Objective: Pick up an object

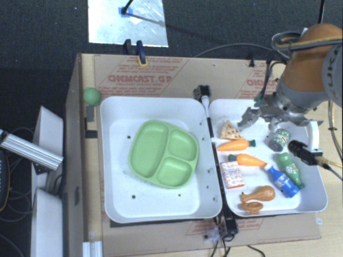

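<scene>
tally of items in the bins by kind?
Toy carrots: 2
Bottles, blue and green: 2
Can: 1
Pizza slice: 1
Chicken drumstick: 1
Small carton: 1
Green divided plate: 1
Total: 9

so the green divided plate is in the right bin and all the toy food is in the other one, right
Not quite: the camera view shows the green divided plate in the left bin. The toy food, such as the carrots, lies in the other one, the right bin.
</scene>
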`<state>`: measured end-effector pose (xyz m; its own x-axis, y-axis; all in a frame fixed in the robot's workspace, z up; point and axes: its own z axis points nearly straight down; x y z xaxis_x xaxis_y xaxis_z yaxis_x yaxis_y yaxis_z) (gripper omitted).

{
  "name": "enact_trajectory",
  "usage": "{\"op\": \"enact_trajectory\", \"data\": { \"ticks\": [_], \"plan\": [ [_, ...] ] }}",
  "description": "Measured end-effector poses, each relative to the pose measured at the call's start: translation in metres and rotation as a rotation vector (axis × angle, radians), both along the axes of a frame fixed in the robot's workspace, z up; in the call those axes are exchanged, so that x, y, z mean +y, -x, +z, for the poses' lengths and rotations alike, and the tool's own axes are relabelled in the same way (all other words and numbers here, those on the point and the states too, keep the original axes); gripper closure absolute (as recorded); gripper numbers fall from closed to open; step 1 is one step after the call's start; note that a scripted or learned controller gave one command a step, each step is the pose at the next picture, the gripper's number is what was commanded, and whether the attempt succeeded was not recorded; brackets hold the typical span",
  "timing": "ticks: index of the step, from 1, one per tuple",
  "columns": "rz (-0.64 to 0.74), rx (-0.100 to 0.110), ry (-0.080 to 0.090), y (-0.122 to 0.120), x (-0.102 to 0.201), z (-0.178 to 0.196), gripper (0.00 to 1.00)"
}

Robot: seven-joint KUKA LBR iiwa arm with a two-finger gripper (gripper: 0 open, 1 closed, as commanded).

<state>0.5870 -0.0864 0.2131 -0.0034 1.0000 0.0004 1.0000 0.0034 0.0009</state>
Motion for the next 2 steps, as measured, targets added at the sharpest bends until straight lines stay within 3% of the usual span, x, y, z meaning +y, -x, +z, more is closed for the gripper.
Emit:
{"op": "enact_trajectory", "data": {
  "ticks": [1, 2],
  "plan": [
    [-0.003, -0.005, 0.002, 0.0379, -0.0381, -0.1199, 0.00],
    [-0.003, -0.008, 0.002, 0.0371, -0.0377, -0.1102, 1.00]
  ]
}}
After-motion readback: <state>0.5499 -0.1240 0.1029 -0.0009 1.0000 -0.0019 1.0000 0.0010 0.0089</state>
